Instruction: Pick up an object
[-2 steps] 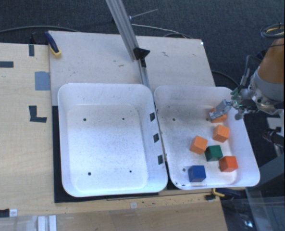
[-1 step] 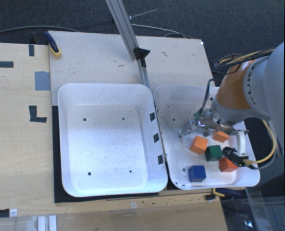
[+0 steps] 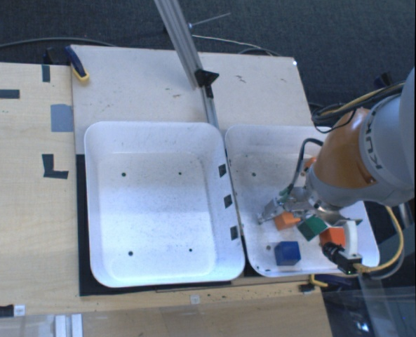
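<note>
— So where do we stand with the gripper (image 3: 272, 210)?
— We see it low in the right bin (image 3: 264, 153), its metal fingers just beside an orange block (image 3: 286, 221). Whether they are spread or closed, we cannot tell.
— And the other pieces?
— We count a green block (image 3: 311, 227) touching the orange one, and a blue cube (image 3: 287, 253) nearer the bin's front edge.
</note>
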`<state>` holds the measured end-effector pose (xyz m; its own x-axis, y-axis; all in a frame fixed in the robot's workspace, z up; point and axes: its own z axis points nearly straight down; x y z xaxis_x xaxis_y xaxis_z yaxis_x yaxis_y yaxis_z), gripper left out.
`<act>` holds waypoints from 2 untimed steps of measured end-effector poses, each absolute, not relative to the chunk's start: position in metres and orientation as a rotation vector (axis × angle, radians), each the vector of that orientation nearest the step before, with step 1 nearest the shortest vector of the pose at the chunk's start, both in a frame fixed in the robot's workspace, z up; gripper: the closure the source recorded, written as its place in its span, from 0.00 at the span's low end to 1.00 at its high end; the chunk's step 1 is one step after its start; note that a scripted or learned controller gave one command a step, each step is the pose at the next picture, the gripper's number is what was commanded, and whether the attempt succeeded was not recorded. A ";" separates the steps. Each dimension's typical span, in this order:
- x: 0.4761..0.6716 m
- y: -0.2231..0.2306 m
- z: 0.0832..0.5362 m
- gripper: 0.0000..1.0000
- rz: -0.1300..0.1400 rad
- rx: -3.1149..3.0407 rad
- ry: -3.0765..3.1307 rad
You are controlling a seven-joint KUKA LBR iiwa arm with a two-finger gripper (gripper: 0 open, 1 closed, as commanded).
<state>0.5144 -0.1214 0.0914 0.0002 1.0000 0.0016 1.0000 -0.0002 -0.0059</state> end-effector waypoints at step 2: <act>0.515 -0.121 0.109 1.00 0.006 -2.215 -2.217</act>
